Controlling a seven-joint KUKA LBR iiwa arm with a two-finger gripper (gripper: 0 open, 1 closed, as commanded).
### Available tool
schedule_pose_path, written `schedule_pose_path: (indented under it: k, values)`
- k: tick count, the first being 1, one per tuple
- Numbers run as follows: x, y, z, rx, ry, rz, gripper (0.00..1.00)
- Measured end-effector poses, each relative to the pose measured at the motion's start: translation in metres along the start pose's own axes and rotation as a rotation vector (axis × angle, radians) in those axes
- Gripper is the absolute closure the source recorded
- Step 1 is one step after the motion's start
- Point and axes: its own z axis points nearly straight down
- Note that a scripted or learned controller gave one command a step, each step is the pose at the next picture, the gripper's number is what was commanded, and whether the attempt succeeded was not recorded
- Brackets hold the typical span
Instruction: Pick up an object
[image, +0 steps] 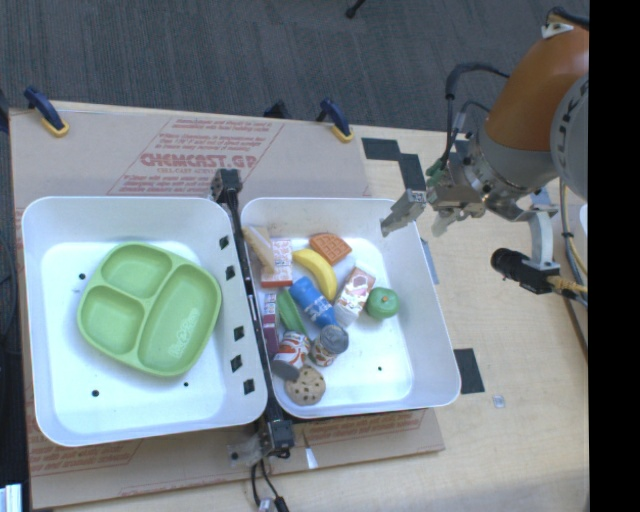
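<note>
The right bin (420, 350) holds a cluster of toy food: a yellow banana (316, 270), a green apple (382, 302), an orange cracker (330, 247), a blue bottle (310, 300), a small carton (354, 290), a cookie (305, 385), a can (331, 340) and a few packets. My gripper (422, 213) hangs over the bin's far right corner, up and right of the apple. Its fingers are spread apart, with nothing between them.
The left bin (50, 400) holds a green divided plate (150, 308). A black hinge strip (243, 300) runs between the bins. Brown cardboard (200, 150) lies behind them, with blue clamps (48, 110) at the back edge. The grey arm with its orange band (530, 100) fills the upper right.
</note>
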Motion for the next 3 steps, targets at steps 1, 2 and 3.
schedule_pose_path:
  k: [1,2,3]
  values:
    - [0.021,-0.079,0.131,-0.001,-0.001,-0.001,0.00]
    - [0.025,-0.116,0.189,-0.003,0.001,-0.002,0.00]
    - [0.023,-0.115,0.178,-0.005,-0.004,-0.007,1.00]
